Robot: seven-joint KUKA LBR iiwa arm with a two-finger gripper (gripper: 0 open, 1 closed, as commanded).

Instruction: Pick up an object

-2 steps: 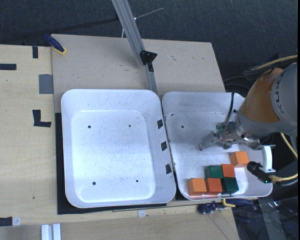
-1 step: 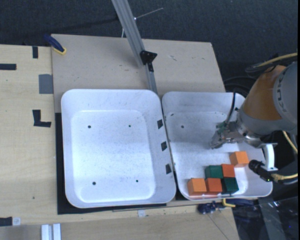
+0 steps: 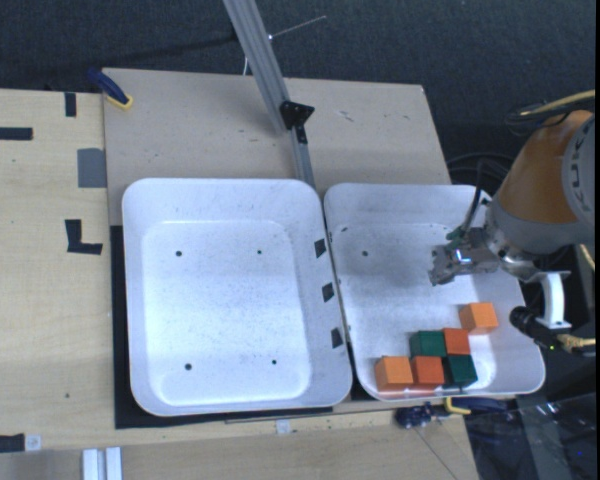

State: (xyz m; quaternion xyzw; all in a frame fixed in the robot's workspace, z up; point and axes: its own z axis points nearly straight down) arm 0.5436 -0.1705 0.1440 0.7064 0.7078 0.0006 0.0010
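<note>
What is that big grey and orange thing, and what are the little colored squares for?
That is a robot arm, seen by a camera looking down from above. It reaches in from the right, and at its tip is a gripper, like a two-finger hand. Below sit two white bins: the left bin and the right bin. Small orange blocks and green blocks lie in the right bin's near corner. The gripper hangs above that bin, apart from the blocks. The robot should pick one up.
</note>
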